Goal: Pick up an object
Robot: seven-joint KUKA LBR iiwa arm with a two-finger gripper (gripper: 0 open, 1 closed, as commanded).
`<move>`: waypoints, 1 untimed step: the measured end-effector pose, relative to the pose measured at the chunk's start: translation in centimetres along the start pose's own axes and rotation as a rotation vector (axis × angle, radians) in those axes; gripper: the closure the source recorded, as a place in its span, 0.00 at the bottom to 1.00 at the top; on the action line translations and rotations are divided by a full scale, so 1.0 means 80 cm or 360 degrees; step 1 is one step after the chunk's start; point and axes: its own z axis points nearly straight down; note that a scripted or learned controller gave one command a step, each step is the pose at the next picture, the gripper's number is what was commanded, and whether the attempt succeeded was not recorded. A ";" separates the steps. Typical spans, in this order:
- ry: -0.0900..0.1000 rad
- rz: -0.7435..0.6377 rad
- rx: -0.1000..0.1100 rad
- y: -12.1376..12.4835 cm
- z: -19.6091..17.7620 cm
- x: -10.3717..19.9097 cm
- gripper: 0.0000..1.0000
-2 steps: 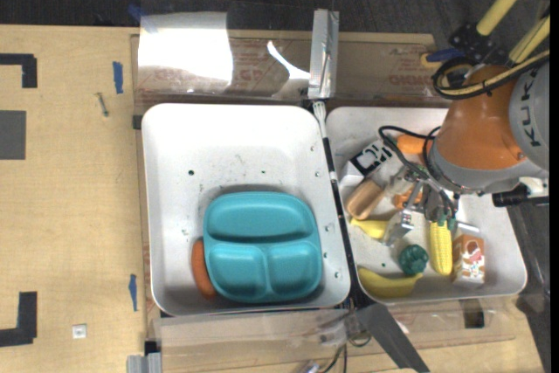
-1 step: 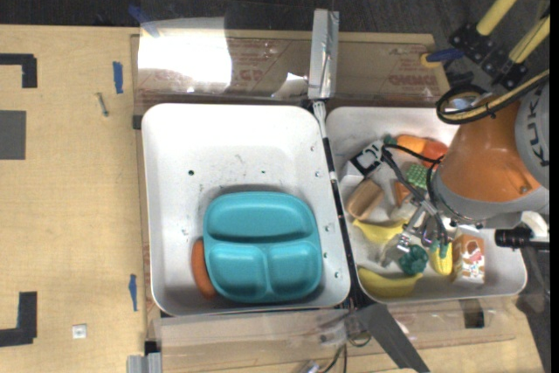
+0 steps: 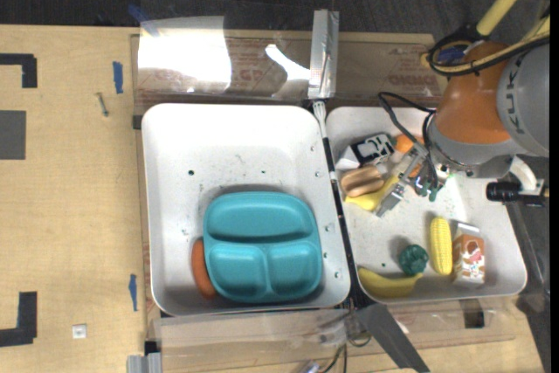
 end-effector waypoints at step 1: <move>0.0104 0.0230 0.0089 0.046 0.005 -0.048 0.00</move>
